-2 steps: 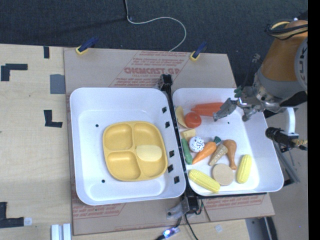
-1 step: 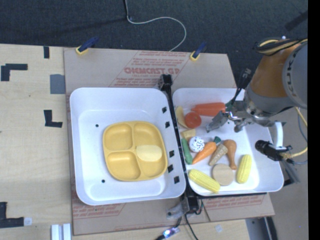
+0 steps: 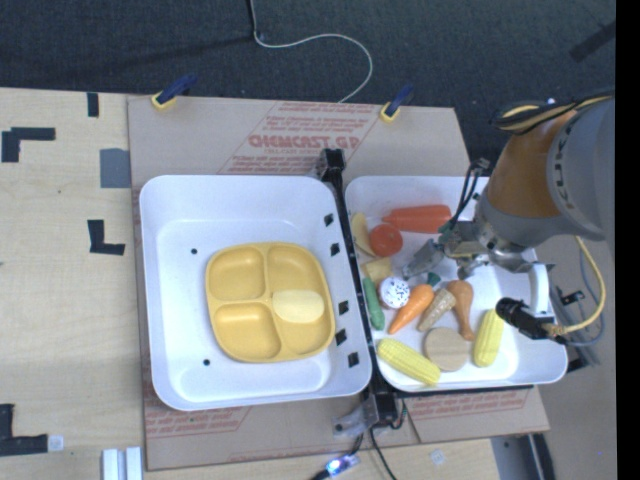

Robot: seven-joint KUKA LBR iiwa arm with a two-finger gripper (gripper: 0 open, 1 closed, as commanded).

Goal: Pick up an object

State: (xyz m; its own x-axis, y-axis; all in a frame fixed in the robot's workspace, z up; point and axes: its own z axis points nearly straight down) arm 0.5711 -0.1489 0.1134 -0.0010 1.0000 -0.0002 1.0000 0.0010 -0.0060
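Yellow corn cob (image 3: 409,361), knobbly, lying flat

You see two white bins (image 3: 165,268), one yellow divided plate (image 3: 268,301), two corn cobs (image 3: 408,361), two carrots (image 3: 410,310) and one tomato (image 3: 385,239).

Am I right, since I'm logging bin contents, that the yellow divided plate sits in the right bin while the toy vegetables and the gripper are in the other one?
Not quite. The camera view shows the yellow divided plate in the left bin, not the right one. The toy vegetables, such as the carrot and corn cob, lie in the right bin, where the gripper hovers.
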